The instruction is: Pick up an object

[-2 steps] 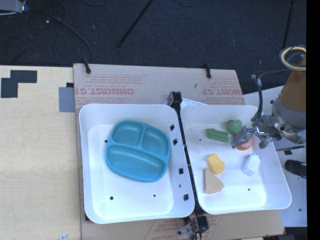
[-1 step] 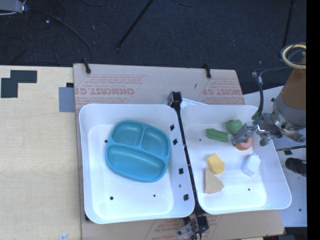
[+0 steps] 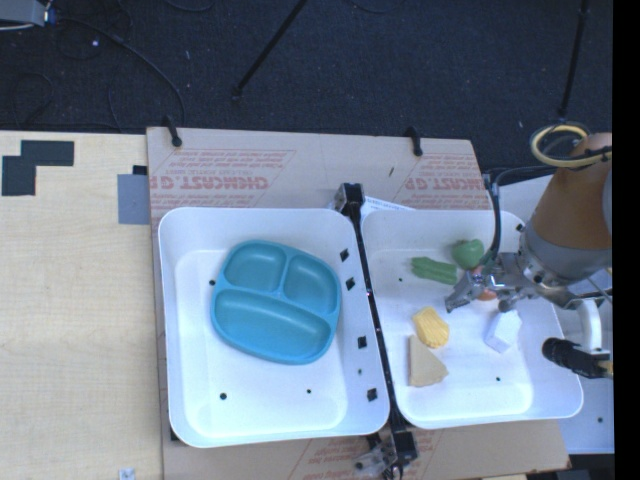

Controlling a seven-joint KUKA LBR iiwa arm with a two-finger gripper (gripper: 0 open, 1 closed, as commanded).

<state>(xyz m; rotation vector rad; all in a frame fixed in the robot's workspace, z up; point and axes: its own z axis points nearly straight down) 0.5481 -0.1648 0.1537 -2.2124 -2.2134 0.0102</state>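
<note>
In the right bin [image 3: 560,398] lie several small things that could be picked: a green toy [image 3: 448,264] with a long body and a rounder knob at its right end near the bin's back, a yellow lump [image 3: 432,327] toward the middle, a tan wedge [image 3: 425,364] just in front of the yellow lump and nearly touching it, and a small white block [image 3: 503,331] further right. The gripper [image 3: 478,290] hangs low over this bin, just right of the green toy's long end and above and to the right of the yellow lump, with the white block just beside it on the right. Its metal parts are small and blurred, so whether it is wide or narrow cannot be told, and nothing can be seen gripped in it. Behind it the arm [image 3: 570,218], with its orange band, reaches in from the right edge. The left bin [image 3: 190,388] holds a blue divided plate [image 3: 275,301] with three compartments, lying flat near the bin's middle. Both bins sit side by side on a cardboard sheet [image 3: 250,168], with a pale wooden bench [image 3: 70,318] to the left.
</note>
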